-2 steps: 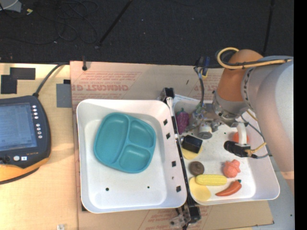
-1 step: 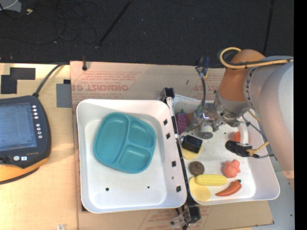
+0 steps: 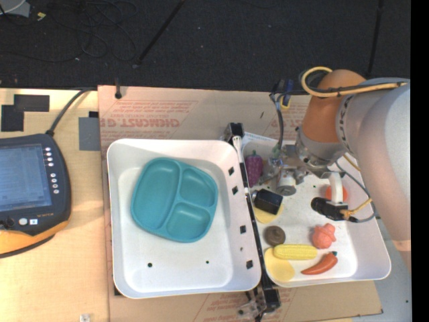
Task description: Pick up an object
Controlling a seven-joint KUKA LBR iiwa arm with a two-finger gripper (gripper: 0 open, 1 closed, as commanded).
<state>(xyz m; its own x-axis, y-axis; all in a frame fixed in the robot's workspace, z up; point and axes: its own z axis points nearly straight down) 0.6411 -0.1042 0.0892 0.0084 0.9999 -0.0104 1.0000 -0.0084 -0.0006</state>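
My gripper hangs low in the right bin, near a purple toy and a dark block. I cannot tell its state. A teal plate lies in the left bin.

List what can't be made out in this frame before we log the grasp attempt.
- gripper, camera view: whether it holds anything; wrist and cables crowd over it.
- purple toy: partly behind the bin divider and gripper hardware; kind unclear.
- black object on a yellow piece: too small and dark to identify.
- right bin: upper right portion covered by the arm.
- handheld screen: cut off by the left edge.
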